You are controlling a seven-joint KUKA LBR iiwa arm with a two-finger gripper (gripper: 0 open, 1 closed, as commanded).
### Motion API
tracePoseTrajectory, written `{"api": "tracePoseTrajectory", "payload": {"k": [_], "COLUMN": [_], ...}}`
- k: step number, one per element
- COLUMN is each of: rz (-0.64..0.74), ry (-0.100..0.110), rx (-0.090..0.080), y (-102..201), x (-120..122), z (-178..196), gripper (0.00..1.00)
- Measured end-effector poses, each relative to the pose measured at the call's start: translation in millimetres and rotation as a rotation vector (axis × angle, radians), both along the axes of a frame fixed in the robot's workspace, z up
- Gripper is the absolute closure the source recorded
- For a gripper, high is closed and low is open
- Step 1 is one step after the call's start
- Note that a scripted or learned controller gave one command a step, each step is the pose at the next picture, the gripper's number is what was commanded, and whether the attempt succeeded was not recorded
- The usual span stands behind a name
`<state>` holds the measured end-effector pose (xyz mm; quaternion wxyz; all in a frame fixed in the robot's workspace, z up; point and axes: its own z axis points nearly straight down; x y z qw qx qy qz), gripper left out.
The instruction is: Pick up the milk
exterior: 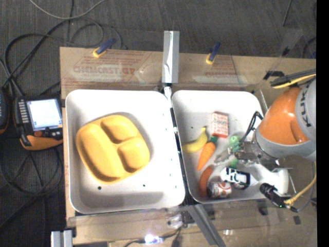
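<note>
Two white bins sit side by side. Right bin (180, 153): milk carton (219, 124) lies toward its far wall, bare floor around; banana (195, 143) and carrot (205, 155) beside it. Gripper (241, 156) hovers nearer the front-right corner; finger state: cannot tell.

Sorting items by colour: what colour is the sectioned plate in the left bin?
Yellow: the sectioned plastic plate in the left white bin, seen clearly in the camera view.

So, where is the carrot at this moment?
In the right bin, near its middle: the carrot lies beside the banana, below the small red carton.
</note>
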<state>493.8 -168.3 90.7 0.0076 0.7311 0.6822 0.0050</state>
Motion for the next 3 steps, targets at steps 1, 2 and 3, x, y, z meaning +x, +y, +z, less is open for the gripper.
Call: {"api": "tracePoseTrajectory", "payload": {"k": [1,2,3], "rz": [-0.168,0.091,0.153], "ry": [0.023,0.011,0.023], "rx": [0.003,0.004,0.005], "y": [37.0,-25.9,-0.9], "x": [23.5,-5.0,28.5], "z": [115.1,-1.2,54.4], "gripper": [0.00,0.00,0.00]}}
